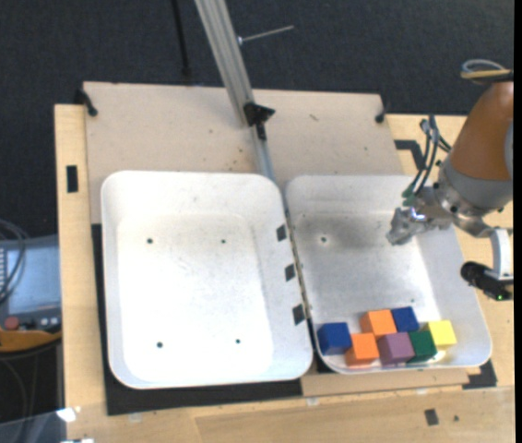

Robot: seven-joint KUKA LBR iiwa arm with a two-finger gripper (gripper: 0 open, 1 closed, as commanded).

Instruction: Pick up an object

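Note:
Several small coloured blocks lie clustered at the near edge of the right bin (353, 247): a blue block (334, 336), an orange block (379, 321), a second orange block (363, 347), a purple block (395, 347), a green block (421, 343), a yellow block (442, 332) and a dark blue block (405, 317). My gripper (401, 229) hangs over the right bin's upper right part, well behind the blocks, with nothing seen between its fingers. The orange-banded wrist (479, 146) sits above it at the right.
The left bin (196, 275) lies beside the right one, with black clips along their shared edge. A slanted aluminium post (229, 53) rises from the back of the bench. A control pendant (21, 289) with cables lies off the bench at far left.

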